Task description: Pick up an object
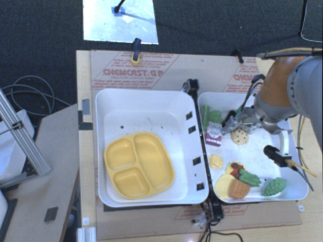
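The grey arm (295, 84) reached in from the right and bent down over the right bin (298, 188), its orange band above the wrist. The gripper (233, 121) hung low beside a round speckled cookie (240, 136); whether it was apart or together could not be told. Just left lay a red-and-white packet (214, 134) and a green piece (214, 117). Nearer the front sat a pale yellow lump (216, 161), a waffle piece (238, 188) and a green cluster (274, 186). The left bin (151, 105) held a yellow divided tray (138, 163).

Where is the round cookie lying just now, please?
The cookie lies in the right bin, toward its far end, right of the small red-and-white packet and just below the gripper.
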Available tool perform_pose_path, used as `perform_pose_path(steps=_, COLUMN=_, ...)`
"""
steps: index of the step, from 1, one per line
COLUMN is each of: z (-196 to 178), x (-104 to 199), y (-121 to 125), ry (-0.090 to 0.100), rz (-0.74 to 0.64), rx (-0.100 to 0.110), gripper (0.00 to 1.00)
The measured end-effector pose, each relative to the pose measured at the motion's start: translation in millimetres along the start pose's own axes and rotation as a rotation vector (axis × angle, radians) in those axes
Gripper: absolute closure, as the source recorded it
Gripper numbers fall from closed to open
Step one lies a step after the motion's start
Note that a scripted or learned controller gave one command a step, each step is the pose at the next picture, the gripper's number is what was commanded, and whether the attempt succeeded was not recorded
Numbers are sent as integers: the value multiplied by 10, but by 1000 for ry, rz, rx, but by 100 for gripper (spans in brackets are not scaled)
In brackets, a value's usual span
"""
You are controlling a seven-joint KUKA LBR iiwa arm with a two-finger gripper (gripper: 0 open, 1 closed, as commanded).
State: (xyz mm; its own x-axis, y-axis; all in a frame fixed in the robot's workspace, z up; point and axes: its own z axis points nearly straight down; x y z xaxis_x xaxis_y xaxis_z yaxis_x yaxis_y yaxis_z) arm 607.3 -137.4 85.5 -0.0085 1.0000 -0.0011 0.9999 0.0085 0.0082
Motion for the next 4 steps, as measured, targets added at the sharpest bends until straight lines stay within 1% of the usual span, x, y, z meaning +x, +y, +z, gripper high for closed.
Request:
perform_pose_path(steps=1, z=-5, x=-540, y=533, ry=-3, rz=4, rx=-2, gripper=0)
perform_pose_path(steps=2, z=-111, x=-520, y=519, ry=-2, rz=2, rx=1, gripper=100)
perform_pose_path(steps=3, z=20, x=154, y=596, ry=1, rz=1, rx=21, gripper=100)
perform_pose_path(steps=4, z=-1064, x=755, y=311, ry=3, rz=-2, rx=-2, gripper=100)
